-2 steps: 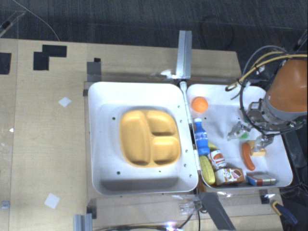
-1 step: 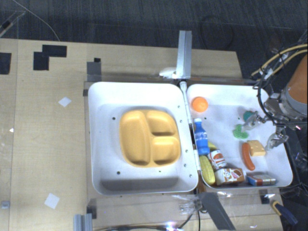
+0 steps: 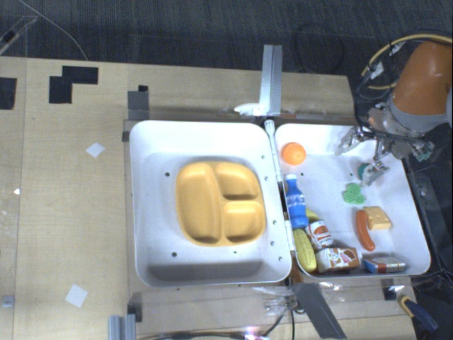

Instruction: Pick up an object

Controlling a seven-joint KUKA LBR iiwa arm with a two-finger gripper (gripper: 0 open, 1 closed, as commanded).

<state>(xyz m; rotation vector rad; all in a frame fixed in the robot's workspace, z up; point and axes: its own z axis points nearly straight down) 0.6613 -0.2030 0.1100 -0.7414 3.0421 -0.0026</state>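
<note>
The gripper (image 3: pixel 368 163) hangs near the far edge of the right bin (image 3: pixel 417 257), its fingers spread and holding nothing, just beyond the green toy (image 3: pixel 353 194). A descent here could pinch bare floor or nudge that small toy aside. The hot dog (image 3: pixel 364 230) lies near the bin's right wall, long axis running far-to-near.

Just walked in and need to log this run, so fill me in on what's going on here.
A grey arm with an orange band reaches in from the right, its gripper hanging over the far part of the right bin. It grips nothing. Just below it lies a small green piece. The bin also holds an orange ball, a blue bottle, a sausage and other toy food. The left bin holds a yellow divided tray.
</note>
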